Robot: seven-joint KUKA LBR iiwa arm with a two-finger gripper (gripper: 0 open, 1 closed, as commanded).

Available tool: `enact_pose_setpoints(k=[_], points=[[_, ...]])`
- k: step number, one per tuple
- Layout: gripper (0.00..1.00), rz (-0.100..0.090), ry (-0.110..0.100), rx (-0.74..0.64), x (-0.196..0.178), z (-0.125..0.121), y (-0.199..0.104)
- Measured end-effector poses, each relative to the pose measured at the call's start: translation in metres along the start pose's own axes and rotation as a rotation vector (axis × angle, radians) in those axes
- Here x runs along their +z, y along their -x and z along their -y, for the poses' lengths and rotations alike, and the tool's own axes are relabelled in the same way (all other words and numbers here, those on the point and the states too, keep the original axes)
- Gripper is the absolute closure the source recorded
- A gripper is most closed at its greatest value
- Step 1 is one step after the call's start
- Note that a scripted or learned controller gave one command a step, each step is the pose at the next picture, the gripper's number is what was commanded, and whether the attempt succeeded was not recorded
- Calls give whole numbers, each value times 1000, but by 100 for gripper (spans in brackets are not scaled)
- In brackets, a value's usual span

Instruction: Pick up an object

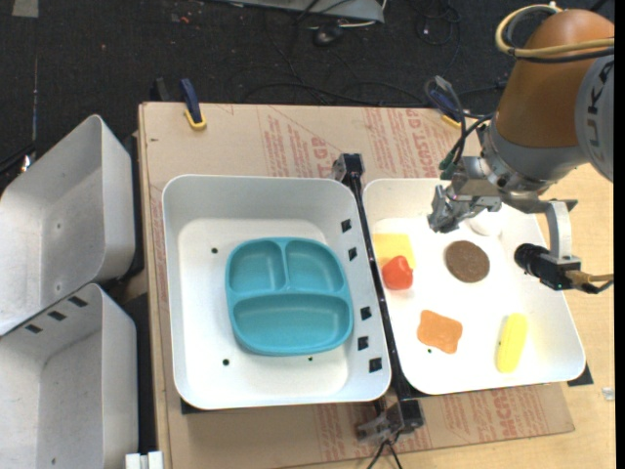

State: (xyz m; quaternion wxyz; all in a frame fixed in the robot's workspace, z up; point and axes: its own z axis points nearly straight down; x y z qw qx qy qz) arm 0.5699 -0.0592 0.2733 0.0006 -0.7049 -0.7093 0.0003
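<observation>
In your right bin (547, 364), a yellow block (391, 246) at the left wall, a red piece (396, 274) touching it below, a brown disc (468, 261) mid-bin, an orange wafer (439, 330) lying flat, a yellow banana-like piece (511, 342) near the front right corner.

One fixed camera looks down at a slant from above the counter (254, 125); it stands far enough back to take in both white bins, left bin (186, 262) and right bin (566, 360); the arm (552, 76) enters from the right.
</observation>
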Motion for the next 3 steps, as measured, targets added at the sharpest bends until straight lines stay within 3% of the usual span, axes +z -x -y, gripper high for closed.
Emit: enact_pose_setpoints(k=[2,3], points=[[100,1,3,0,5,-30,-96],[100,0,2,-1,27,-51,-152]])
